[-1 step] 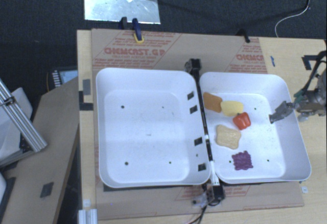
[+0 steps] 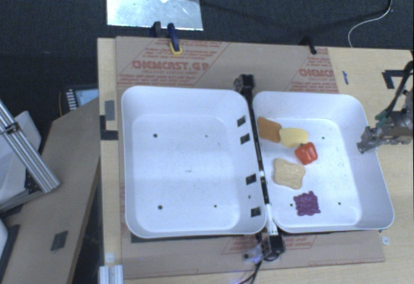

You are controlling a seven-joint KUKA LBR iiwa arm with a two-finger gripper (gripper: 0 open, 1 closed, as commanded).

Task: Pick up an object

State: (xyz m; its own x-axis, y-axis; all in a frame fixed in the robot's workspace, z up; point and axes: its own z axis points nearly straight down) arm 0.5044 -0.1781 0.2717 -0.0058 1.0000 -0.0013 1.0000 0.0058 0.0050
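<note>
Brown bench (image 2: 213, 56) bears 2 white bins; gripper (image 2: 369, 142) (state unclear) hovers beside the right bin (image 2: 372, 179), touching nothing.

White bins (image 2: 187, 98), orange-brown piece (image 2: 268, 129), yellow piece (image 2: 294, 136), red piece (image 2: 306, 153), cream piece (image 2: 288, 173), purple cluster (image 2: 306, 203)

Bench (image 2: 362, 247) bearing 2 white bins (image 2: 187, 98)

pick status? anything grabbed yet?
Nothing done yet: all five items, including the red pepper and purple grapes, lie in the right bin. In hand: the end effector sits at that bin's right rim, carrying nothing visible. Left: reach in, grasp, lift.
</note>
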